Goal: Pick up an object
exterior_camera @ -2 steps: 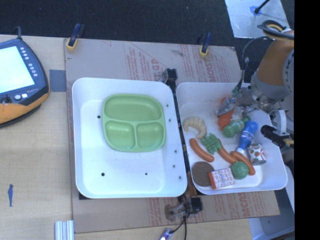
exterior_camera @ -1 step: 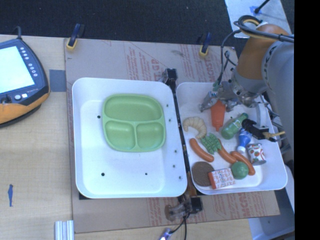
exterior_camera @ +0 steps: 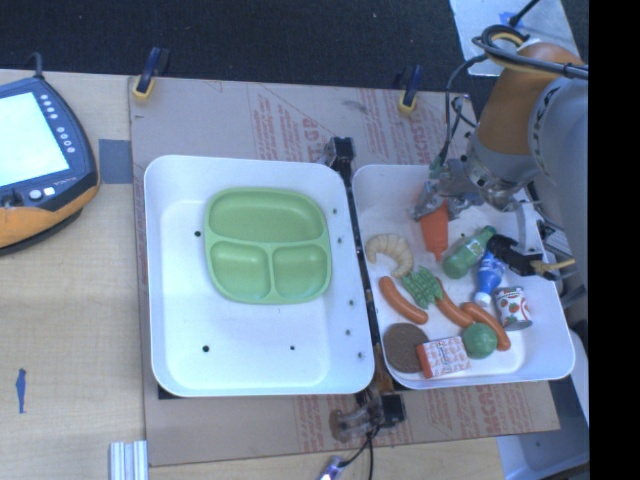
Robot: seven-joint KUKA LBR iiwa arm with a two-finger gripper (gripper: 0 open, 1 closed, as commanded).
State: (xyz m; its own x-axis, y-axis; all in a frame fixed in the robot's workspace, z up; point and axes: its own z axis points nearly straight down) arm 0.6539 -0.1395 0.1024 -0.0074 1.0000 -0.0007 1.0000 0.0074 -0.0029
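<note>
Brown cardboard sheet [exterior_camera: 300,118] under the bins: faint red printing is running across it in rows, too small and washed out to be read.
Small red and white carton [exterior_camera: 443,356] in the right bin: markings are showing on its face, too blurred to be read.
Small can with a red and white label [exterior_camera: 512,307] in the right bin: the label is showing print that is not resolving into letters.
Grey and orange handheld pendant with a white screen [exterior_camera: 35,168]: the screen is glaring blank.

Two white bins [exterior_camera: 160,268], one green plate [exterior_camera: 268,244], two sausages [exterior_camera: 402,299].
</note>
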